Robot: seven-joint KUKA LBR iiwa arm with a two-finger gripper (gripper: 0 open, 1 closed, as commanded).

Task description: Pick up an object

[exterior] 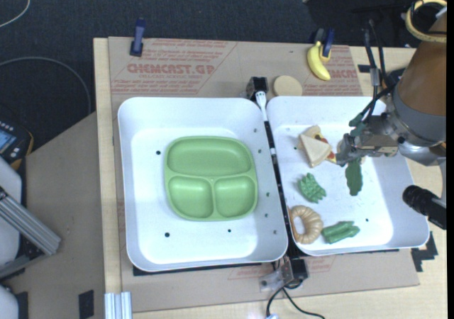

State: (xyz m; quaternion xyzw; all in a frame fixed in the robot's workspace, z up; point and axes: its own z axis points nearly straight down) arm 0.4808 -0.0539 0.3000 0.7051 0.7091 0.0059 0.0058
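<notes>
Nearest the camera in the right bin lie a green bean pod and a tan pretzel side by side, with a leafy green piece just beyond them. Farther in, the gripper hangs over the bin with a dark green pickle dangling from its fingertips, pinched between them, just right of a sandwich wedge. The left bin holds a green divided tray, and past the bins a banana rests on the board.

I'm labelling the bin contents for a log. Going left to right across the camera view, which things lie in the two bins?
Green divided tray → leafy green piece and pretzel, about level → sandwich wedge → green pod → dark green piece under the gripper.
</notes>
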